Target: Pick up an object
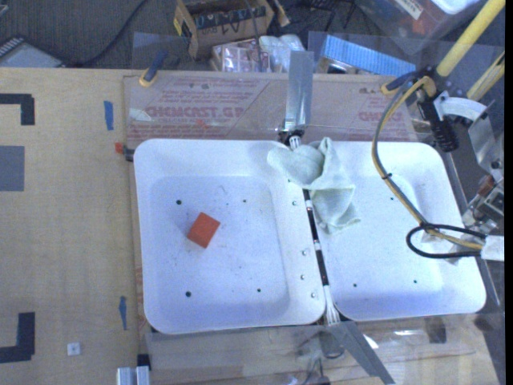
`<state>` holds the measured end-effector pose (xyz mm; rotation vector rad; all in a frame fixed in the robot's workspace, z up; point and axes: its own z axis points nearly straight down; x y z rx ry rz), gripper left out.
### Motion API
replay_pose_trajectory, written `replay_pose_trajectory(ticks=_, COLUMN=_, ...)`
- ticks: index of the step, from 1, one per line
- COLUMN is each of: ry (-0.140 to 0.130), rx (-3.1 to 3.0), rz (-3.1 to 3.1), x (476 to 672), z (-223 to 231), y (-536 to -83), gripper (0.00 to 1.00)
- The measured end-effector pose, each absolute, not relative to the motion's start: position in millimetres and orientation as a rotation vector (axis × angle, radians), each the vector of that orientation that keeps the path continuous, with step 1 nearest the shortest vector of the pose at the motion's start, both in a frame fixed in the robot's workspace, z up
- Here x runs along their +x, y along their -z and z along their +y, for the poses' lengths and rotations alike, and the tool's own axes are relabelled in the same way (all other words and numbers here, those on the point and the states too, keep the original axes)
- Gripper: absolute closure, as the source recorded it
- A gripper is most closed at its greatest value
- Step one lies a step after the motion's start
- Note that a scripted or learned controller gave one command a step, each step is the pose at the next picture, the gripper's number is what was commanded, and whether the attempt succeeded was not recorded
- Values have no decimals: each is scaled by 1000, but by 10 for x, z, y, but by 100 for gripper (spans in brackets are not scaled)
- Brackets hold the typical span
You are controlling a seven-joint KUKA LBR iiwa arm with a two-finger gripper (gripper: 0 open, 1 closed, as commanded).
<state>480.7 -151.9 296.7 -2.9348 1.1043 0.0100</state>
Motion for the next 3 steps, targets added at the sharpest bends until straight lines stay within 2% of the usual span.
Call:
replay_pose_trajectory(ticks=1, ry=3, rx=-2966, rz=1028, x=5009, z=-1854, y=-864, gripper=0)
replay_pose_trajectory(ticks=2, ry=-8, rx=-2977, rz=989, x=5575, z=-1715, y=-1150, gripper=0)
replay_pose_trajectory(ticks=3, ry=-18, rx=-2967, rz=1000, x=5574, z=-1710, y=-1212, gripper=100)
